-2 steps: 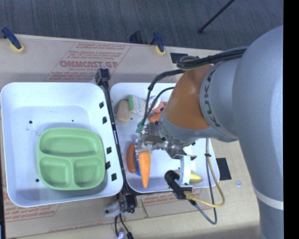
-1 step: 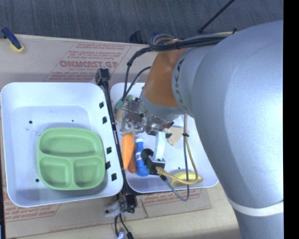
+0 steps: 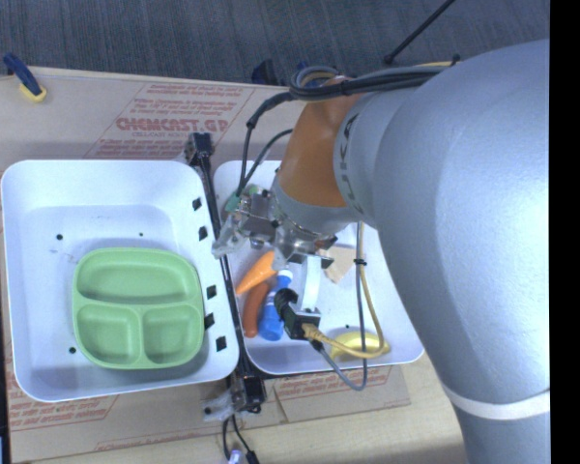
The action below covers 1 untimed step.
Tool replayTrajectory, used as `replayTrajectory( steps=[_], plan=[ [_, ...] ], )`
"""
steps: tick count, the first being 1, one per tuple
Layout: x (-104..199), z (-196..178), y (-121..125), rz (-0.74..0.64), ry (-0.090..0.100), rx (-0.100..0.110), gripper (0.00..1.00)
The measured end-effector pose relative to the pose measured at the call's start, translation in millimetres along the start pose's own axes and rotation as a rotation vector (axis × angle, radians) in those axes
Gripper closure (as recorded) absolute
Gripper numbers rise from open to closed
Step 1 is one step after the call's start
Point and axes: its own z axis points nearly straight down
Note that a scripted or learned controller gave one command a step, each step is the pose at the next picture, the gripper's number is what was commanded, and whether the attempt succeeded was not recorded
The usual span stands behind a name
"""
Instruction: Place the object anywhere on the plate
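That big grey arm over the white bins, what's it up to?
The grey arm is reaching from the right into the right bin, with its gripper down among a small pile of things, including an orange piece and a blue piece. Whether it has caught anything cannot be told from here. The green plate, with three compartments, sits in the left bin with nothing on it, so the placing is not yet done.

A pale green plate [image 3: 135,307] lies in a white bin [image 3: 29,220]. The other white bin [image 3: 387,351] holds orange [image 3: 255,273] and blue [image 3: 271,317] objects. The grey arm [image 3: 464,211] carries an orange band [image 3: 314,167]; the brown bench [image 3: 126,114] bears red lettering.
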Motion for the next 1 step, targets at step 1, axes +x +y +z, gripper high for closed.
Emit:
replayTrajectory(
  steps=[1],
  plan=[
    [6.8, 0.1, -19.5, -0.286, 0.0, 0.001, 0.0]
  ],
)
